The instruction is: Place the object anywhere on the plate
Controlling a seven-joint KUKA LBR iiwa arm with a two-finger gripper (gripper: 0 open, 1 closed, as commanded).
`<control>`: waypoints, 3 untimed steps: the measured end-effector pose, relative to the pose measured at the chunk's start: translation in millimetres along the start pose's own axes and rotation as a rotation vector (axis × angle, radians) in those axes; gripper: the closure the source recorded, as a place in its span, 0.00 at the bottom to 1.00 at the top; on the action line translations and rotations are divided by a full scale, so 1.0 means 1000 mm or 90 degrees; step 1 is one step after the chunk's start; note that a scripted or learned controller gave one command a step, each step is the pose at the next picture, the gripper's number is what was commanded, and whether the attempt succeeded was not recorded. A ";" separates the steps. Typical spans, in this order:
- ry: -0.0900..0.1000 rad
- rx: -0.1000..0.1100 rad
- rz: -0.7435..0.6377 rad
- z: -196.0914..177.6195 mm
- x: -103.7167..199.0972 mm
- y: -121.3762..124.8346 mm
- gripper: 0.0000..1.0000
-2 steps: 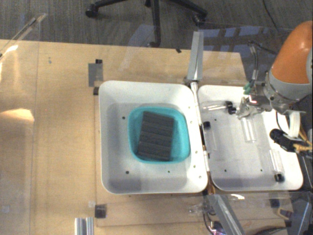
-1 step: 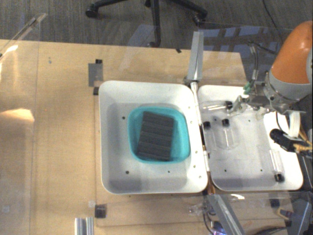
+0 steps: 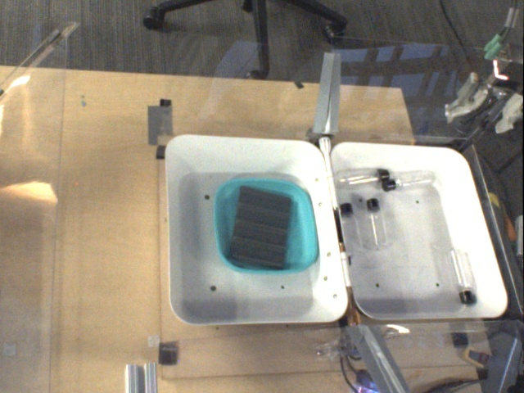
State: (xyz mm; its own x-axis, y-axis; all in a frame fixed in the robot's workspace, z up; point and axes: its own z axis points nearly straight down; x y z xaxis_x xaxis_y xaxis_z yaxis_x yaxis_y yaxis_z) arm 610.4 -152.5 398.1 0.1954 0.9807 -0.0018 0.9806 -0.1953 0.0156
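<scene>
A square teal plate lies in the middle of the left white bin. A dark grey ridged block rests flat on the plate, well inside its rim and tilted slightly. In the right white bin, several clear plastic tubes with black caps lie loose: one along the back, one near the middle and one at the front right.
A small black cap sits by the right bin's left wall. A grey metal bar runs back from the seam between the bins. White and green hardware with cables hangs at the upper right. Bare wooden bench spreads to the left.
</scene>
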 end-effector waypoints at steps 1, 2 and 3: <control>-0.001 0.001 0.117 -0.035 -0.038 -0.049 0.00; -0.002 0.003 0.253 -0.040 -0.069 -0.110 0.00; -0.001 0.003 0.321 -0.040 -0.065 -0.109 0.00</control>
State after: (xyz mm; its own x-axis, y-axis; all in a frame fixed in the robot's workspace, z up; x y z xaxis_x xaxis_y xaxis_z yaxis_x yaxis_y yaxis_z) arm 490.2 -194.9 436.3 0.6444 0.7647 0.0024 0.7646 -0.6444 0.0101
